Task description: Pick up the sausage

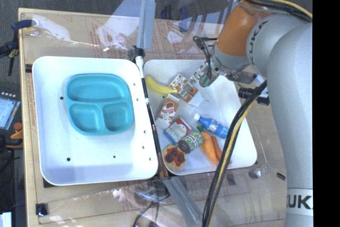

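Sausage (211,149), as we read it: the orange stick near the front of the right bin (241,152), just beside the blue bottle (212,126). Arm (281,61) reaches over that bin. Left bin (48,157) holds a blue tray (100,102). Gripper (204,76) hangs by a carton (183,86), well apart from the stick; whether the jaws are open or closed we can't tell.

The sausage (212,149) is a short, orange, elongated item. It lies flat in the right bin (241,154), near the front right corner. Its long axis runs diagonally, the far end pointing toward the bin centre. That end lies just beside a blue bottle (212,126).
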